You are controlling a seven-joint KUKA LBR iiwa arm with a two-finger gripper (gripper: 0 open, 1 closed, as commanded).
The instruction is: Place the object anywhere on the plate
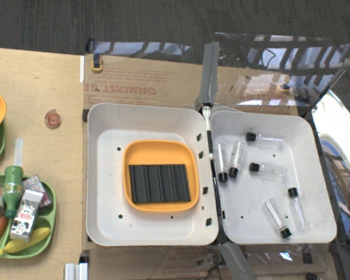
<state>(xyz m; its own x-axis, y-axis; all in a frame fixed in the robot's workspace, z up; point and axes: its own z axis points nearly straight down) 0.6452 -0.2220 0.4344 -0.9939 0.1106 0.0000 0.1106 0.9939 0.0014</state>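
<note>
Slippage is your main worry: the clear plastic vials with black caps (276,218) are smooth, round and likely to roll, so a pinch that lands off-centre could squirt one sideways or close on nothing. You also have two of them lying just beside each other near the divider (228,162), where a grab may catch both or nudge the neighbour. On release, a vial may roll off the dark grey ribbed slab (160,183) that covers most of the rounded orange plate (161,150).

How the gripper's jaws stand, you cannot tell from this view.

Count six vials, all scattered in the right white bin (311,233); none is on the plate. One plate and one slab sit in the left white bin (102,221).
</note>
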